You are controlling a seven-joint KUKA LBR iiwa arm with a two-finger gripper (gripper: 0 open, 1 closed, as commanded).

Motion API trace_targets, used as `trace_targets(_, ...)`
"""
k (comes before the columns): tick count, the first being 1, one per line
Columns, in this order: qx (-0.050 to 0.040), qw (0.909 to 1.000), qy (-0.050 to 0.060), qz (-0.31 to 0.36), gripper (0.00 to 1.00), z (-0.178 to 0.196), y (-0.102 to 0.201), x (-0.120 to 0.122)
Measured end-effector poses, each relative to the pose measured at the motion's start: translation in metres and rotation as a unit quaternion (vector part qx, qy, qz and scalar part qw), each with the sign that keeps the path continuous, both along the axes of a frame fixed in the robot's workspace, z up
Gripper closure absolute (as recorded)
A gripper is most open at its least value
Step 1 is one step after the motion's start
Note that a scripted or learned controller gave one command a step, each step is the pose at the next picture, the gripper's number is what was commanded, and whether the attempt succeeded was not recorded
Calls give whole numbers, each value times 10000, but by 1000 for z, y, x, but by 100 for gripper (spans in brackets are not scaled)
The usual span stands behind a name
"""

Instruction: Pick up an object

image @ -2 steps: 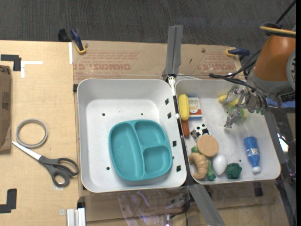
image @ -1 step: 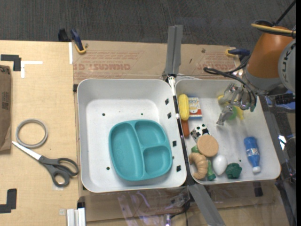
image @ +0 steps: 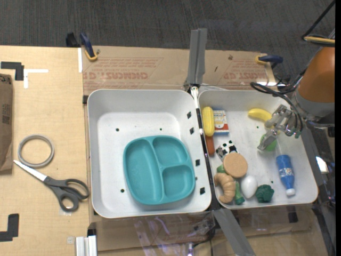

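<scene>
My gripper [image: 281, 124] hangs over the upper right of the right bin [image: 305, 159], below the orange wrist band. A pale green object [image: 266, 142] lies right at its lower left tip; whether they touch is unclear. A yellow banana [image: 259, 114] sits just left of the gripper. A blue bottle [image: 285, 174] lies below it near the bin's right wall. Further left are a corn cob [image: 208, 121], a small box [image: 220, 120], a round tan biscuit [image: 235, 165], a croissant [image: 226, 187], a white egg [image: 249, 185] and a green broccoli [image: 265, 193].
The left bin [image: 104, 143] holds a teal divided plate [image: 159, 169]. A black-and-white piece [image: 229, 150] and a reddish stick [image: 211, 145] lie near the divider. On the bench at left are scissors [image: 58, 185] and a tape roll [image: 35, 150].
</scene>
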State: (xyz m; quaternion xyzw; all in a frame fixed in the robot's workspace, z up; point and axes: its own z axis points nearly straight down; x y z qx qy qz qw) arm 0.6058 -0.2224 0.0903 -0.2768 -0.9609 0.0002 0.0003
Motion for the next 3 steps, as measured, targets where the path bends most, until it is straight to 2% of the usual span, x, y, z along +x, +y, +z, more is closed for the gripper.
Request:
trace_targets(1,-11,10000,-10,15,100,7,0,1)
trace_targets(2,2,10000,-7,77,100,94,80,12)
trace_targets(3,-5,9982,-2,-593,100,130,160,37)
